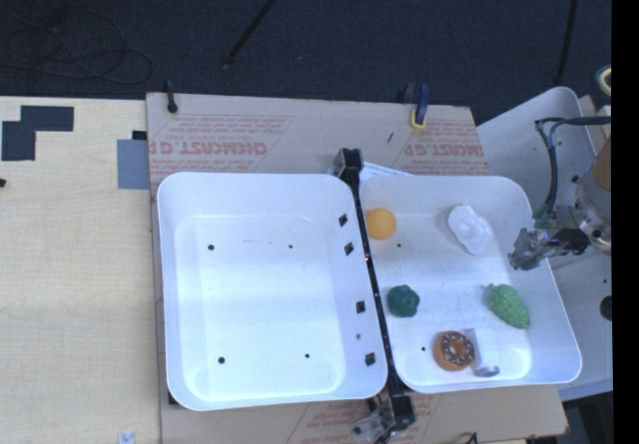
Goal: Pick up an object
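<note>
Hovering at the right bin's (559,372) right rim, the tool (526,250) seems empty; opening unclear.

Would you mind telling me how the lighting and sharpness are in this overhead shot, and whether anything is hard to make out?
In the camera view, light is even and soft, with faint shadows under the objects; the white object nearly blends into the right bin; the pincer at that bin's right rim is small and slightly blurred; the background above the bench is dark and underexposed; the orange ball and green objects read clearly.
</note>
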